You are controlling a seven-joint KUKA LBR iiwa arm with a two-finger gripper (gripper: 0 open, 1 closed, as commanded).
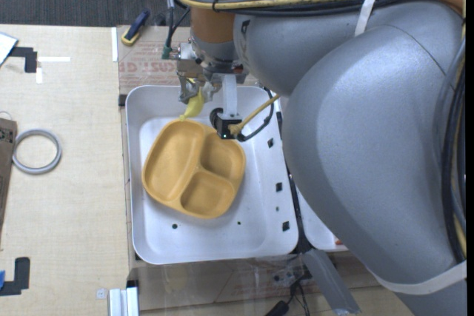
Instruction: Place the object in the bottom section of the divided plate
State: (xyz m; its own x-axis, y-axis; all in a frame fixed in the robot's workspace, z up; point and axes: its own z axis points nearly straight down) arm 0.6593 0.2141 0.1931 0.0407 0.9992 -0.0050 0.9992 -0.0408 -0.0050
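Yellow object (192,107), small, elongated

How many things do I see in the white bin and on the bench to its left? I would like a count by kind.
Divided plate, yellow, in the white bin: 1
Small yellow object under the gripper: 1
Tape roll on the bench: 1
Total: 3
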